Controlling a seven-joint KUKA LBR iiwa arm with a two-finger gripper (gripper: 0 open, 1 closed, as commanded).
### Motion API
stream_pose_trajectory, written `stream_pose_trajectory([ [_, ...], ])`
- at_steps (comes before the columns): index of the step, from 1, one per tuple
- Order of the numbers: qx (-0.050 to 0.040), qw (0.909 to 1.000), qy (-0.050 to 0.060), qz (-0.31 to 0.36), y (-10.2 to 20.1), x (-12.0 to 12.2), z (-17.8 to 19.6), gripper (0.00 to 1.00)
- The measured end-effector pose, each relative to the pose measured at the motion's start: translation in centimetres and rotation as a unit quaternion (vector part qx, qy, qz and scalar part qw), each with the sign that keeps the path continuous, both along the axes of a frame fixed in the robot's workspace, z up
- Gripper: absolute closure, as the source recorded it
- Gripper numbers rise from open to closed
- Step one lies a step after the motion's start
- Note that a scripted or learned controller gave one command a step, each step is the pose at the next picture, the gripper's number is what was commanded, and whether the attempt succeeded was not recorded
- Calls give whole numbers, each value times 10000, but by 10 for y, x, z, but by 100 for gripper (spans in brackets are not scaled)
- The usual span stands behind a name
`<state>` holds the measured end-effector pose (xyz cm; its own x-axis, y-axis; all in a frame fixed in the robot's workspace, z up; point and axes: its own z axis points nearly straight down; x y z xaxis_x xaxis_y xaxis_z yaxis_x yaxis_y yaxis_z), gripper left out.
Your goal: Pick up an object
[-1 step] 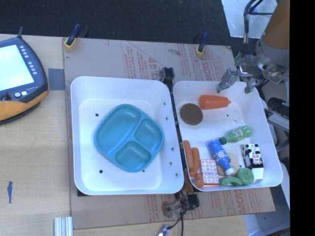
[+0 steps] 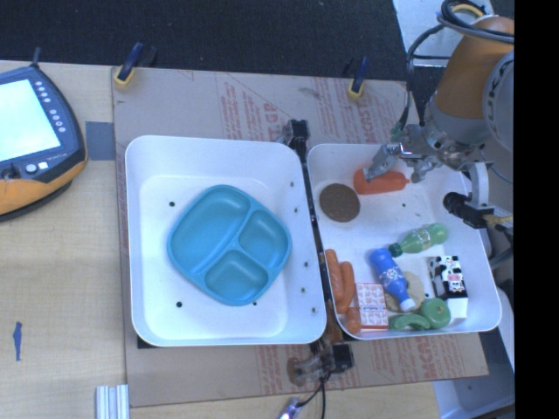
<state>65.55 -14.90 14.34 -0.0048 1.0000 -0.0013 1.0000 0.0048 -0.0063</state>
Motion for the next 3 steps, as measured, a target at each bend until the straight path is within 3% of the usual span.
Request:
stream_pose_trajectory([
  [1,2,10000,66,-22,40,-2,-51,0],
  [2,30,9999,142,-13,40,-5,-42,100],
  [3,29,9999,130,-11,40,-4,-42,0],
])
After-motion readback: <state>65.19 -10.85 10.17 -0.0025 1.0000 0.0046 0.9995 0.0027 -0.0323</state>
